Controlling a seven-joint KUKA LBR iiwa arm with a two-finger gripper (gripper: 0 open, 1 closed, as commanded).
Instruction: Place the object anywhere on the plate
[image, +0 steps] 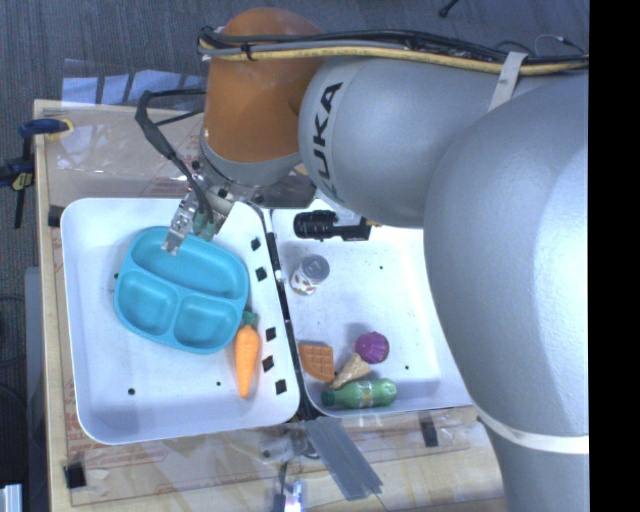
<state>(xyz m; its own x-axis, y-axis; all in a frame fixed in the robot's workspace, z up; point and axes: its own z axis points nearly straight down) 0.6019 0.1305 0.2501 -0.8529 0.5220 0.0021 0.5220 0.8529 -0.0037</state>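
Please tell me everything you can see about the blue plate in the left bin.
The plate is light blue, looks like smooth plastic, and has rounded corners and a raised rim. Ridges divide it into three compartments, one long and two smaller. It lies flat, right side up, turned at an angle in the left bin. A toy carrot lies at its lower right corner, touching or nearly touching the rim. The end effector is over the plate's upper edge; whether they touch I cannot tell.
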